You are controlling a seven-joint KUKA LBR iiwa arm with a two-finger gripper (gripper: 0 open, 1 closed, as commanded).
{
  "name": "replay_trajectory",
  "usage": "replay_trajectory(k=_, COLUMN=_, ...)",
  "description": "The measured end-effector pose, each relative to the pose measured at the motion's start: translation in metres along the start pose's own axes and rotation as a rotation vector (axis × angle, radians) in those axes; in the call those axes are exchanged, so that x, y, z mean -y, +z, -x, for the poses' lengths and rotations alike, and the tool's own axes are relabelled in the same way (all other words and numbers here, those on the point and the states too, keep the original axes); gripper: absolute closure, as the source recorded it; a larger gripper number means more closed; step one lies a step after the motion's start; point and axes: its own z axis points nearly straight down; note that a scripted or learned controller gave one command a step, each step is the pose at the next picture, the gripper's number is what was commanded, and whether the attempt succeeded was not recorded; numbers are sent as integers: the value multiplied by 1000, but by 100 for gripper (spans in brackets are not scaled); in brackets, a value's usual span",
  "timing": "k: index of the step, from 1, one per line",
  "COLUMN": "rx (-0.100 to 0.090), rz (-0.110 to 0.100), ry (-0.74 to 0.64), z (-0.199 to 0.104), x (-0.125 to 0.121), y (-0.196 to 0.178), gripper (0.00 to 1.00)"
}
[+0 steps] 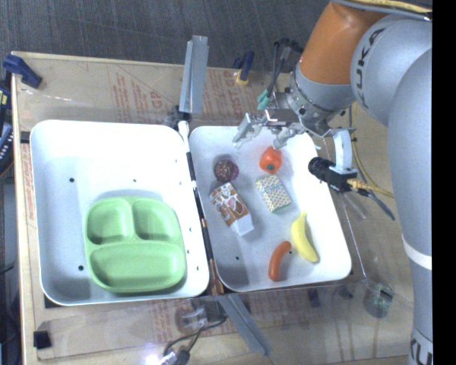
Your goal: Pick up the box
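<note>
1. The gripper (pixel 267 133) hangs over the far end of the right bin (pixel 330 268), near its back wall. Its two fingers stand apart, with nothing between them.
2. The box (pixel 273 194), patterned and lying slightly askew, rests on the floor of the right bin, near the middle. It is below the gripper in the view and apart from it.
3. Neighbours of the box: an orange round fruit (pixel 270 160) just beyond it, towards the gripper; a printed carton (pixel 231 205) to its left; a dark round item (pixel 226 169) further left; a banana (pixel 304 239) and a red sausage-shaped piece (pixel 278 260) nearer the front wall.
4. The left bin (pixel 53 143) holds a green divided tray (pixel 135 245), which plays no part in this step.
5. Judgement: the step in hand is the approach. The gripper should pass over the orange fruit, centre on the box and turn its fingers to close across the box's narrower sides.
6. Risk: a descent that falls short would strike the fruit; the printed carton could be taken for the target.
</note>
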Motion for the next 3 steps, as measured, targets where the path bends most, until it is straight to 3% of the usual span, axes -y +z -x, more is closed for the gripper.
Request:
replay_trajectory(k=1, rx=1, rz=0, ry=-84, z=56, x=26, y=81, gripper=0)
replay_trajectory(k=2, rx=4, rz=9, ry=-120, z=89, x=14, y=164, gripper=0)
replay_trajectory(k=3, rx=4, rz=8, ry=-178, z=90, x=15, y=164, gripper=0)
